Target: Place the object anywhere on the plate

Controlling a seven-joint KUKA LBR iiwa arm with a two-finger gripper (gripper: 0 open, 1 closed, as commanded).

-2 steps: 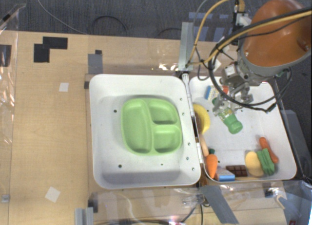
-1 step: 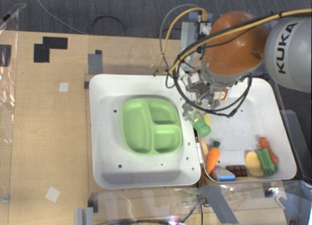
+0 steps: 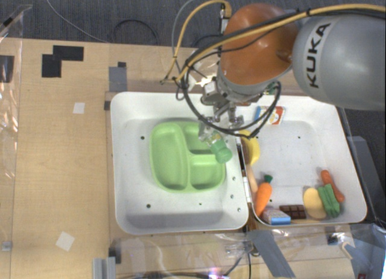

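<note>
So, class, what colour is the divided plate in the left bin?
Light green: the plate, seen in the camera view.

A: Plate colour?
B: Light green, sitting in a white bin. The small object at its right rim is a darker green.
A: Right bin?
B: Also white. Holds an orange carrot with green top, a yellow banana, a brown chocolate bar.
A: Arm?
B: Grey, orange band, black lettering; yellow and black cables
</note>
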